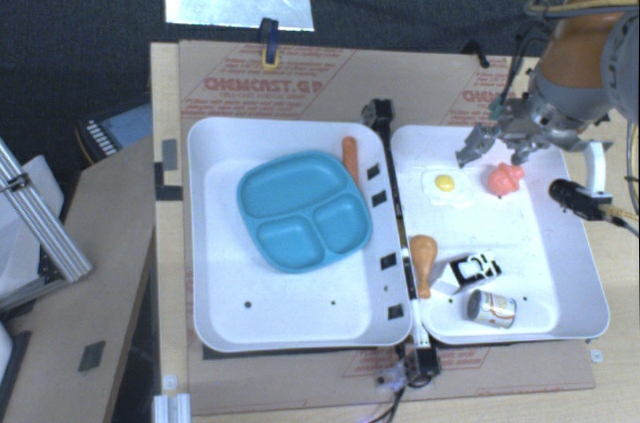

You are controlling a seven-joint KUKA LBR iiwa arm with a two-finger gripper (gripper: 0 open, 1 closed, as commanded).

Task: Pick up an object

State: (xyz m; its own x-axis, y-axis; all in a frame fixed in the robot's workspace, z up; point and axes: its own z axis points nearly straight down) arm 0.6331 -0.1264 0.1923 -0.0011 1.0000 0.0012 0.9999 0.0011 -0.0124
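A bench topped with a brown printed cardboard sheet sits against a dark backdrop and carries two shallow white bins side by side. The left bin holds a blue divided plate near its middle, and an orange sausage-shaped piece lies at the plate's one o'clock, just touching its rim, close to the divider between the bins. The right bin holds the loose items: a fried-egg toy toward its ten o'clock, a pink lumpy toy just to the egg's three o'clock, a tan drumstick-shaped piece along the divider at about eight o'clock, a small black-and-white object beside it, and a silver can on its side at six o'clock. The grey arm with its orange band comes in from three o'clock, and the gripper hangs over the upper part of the right bin, its two fingers spread apart with nothing between them. One fingertip is above the space between egg and pink toy; the other is just at the pink toy's twelve o'clock. A black fixture sticks in over the bin's right rim.
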